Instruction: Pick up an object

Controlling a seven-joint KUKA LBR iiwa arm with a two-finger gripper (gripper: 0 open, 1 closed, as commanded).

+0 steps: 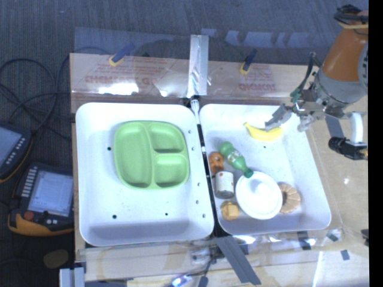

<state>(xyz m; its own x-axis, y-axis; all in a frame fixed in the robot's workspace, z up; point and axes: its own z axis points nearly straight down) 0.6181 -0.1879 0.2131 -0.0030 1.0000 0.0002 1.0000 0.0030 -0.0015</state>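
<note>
Camera view, looking down at a slant on two shallow white plastic bins side by side, so taking the yellow banana (pixel 264 132) as the landmark here. Sits near the back of the right-hand bin (pixel 311 178), curve sagging toward the front. Right over its back-right end, the grey two-finger gripper (pixel 286 116), hanging off the grey arm with the orange band (pixel 345 57) that comes in from the right. Can't tell how the gripper is set, too small and blurry, and can't tell if it's touching the banana or just above it. Toward the front and a bit left of the banana, a green plastic bottle (pixel 234 158) lying tilted. Further front, a round white bowl (pixel 258 195), with a round tan pastry-looking thing (pixel 290 198) touching its right side. Left of the bowl, a small grey tin can (pixel 224 183), a small orange item (pixel 215 159) behind it and a brownish lump (pixel 230 209) in front. Way off to the banana's left, in the other bin (pixel 96 220), a green three-compartment plastic tray (pixel 151 154).
</note>
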